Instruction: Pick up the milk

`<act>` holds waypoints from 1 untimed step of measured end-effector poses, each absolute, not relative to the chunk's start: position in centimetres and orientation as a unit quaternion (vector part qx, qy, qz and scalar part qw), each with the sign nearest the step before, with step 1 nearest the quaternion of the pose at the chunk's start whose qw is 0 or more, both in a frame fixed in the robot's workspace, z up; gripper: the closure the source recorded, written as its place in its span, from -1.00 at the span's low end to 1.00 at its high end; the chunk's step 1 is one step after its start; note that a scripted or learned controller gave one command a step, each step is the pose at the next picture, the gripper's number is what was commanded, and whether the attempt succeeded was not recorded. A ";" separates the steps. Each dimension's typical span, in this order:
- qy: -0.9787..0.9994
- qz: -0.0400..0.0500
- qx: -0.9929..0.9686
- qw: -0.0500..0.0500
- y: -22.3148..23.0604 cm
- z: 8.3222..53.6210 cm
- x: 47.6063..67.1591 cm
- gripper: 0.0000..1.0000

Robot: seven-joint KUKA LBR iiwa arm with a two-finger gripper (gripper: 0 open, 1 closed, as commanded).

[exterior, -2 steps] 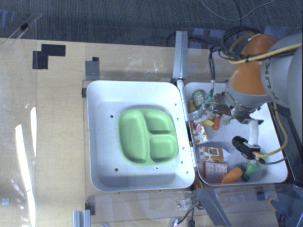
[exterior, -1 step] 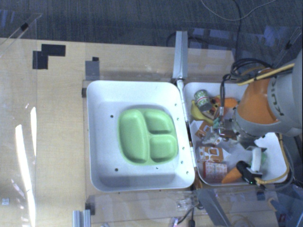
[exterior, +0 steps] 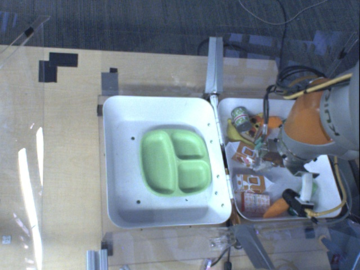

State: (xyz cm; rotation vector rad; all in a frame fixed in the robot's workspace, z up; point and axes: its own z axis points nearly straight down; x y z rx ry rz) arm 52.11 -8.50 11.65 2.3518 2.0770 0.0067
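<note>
We are hovering hand point(exterior: 263, 151) over right bin point(exterior: 332, 193), reaching toward cartons point(exterior: 250, 181); grip state unclear; milk needing identifying next.

The arm point(exterior: 332, 111) enters from the right edge of the camera view, seen from above at a slant. Its grey upper casing fills the top right, and the orange band point(exterior: 304, 122) wraps the segment just above the wrist, curving toward the left. Below the band the grey wrist point(exterior: 301, 151) narrows and points left and slightly downward. The claw point(exterior: 263, 151) sits at the arm's left end, low and close to the surface beneath it. Its dark body is foreshortened and blurred, so its state cannot be judged. Black cables loop over the arm's upper side, and a yellow cable point(exterior: 320, 85) crosses it.
</note>
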 end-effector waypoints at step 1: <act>0.662 0.002 0.750 0.002 -8.5 11.7 52.1 -1.00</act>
